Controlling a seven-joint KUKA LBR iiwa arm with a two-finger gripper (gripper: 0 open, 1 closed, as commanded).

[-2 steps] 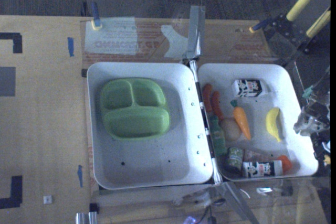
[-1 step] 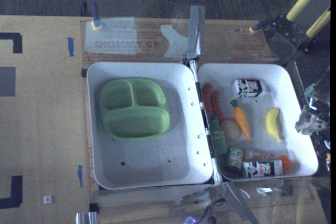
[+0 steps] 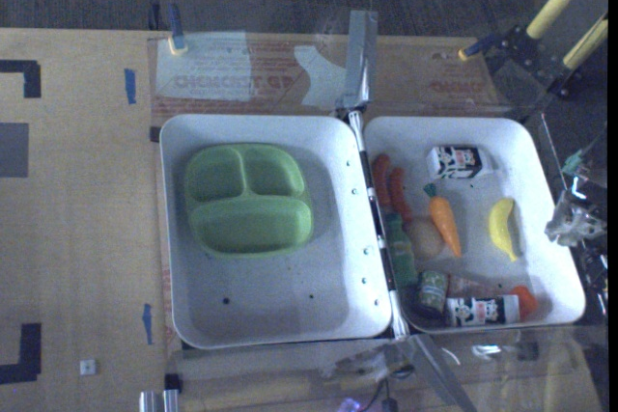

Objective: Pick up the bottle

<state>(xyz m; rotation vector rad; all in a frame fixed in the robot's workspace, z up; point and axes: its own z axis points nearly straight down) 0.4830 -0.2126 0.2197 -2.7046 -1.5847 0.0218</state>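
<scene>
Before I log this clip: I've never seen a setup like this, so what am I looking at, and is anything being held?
One camera looks down at a slant on a wooden bench bearing two shallow white bins. The left bin holds a green divided plate. The right bin holds toy groceries: a small milk carton, a carrot, a banana, sausages, and a bottle with a cow label lying on its side near the front. The metal piece at the right edge seems to be the robot's gripper, beside the bin. Nothing shows between its fingers.
</scene>
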